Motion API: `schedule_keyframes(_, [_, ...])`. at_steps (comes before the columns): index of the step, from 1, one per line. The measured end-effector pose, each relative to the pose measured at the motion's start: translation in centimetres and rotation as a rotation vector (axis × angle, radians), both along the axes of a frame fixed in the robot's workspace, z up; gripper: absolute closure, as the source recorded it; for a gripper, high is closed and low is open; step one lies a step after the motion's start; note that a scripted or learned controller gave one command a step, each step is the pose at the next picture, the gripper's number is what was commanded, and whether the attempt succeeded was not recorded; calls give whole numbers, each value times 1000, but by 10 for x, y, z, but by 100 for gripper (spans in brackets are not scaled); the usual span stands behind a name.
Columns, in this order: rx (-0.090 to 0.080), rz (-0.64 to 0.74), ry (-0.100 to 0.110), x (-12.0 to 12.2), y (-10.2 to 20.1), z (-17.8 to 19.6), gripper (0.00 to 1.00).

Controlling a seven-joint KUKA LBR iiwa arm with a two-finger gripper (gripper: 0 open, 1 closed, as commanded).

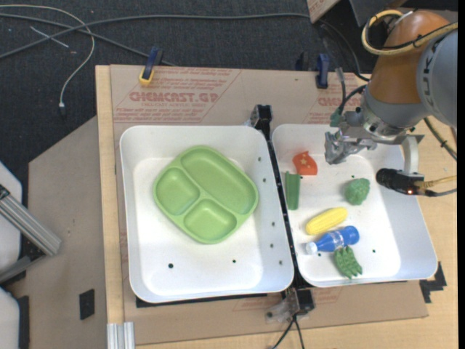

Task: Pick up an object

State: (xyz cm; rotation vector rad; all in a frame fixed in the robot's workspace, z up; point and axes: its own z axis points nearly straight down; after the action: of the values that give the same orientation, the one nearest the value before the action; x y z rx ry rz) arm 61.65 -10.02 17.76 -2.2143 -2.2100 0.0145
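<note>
Nothing sits between the fingers of the gripper, which hangs over the back of the right bin, though I cannot tell if it is open or closed. Close by are the orange toy and the green stick, and the stick touches the wall, so the gripper could bump that wall. Farther off, the round green toy, yellow toy, blue bottle and leafy green toy lie so near each other that a grab might knock one away.

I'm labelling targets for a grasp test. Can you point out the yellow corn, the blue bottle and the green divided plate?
yellow corn (326, 220), camera view, middle of the cob.
blue bottle (339, 238), camera view, its blue body.
green divided plate (174, 167), camera view, raised upper-left rim.
</note>
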Motion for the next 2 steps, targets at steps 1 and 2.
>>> schedule_keyframes(1, [-1,2,-14,3,0,8,0])
schedule_keyframes(2, [-1,2,-9,-2,9,-47,0])
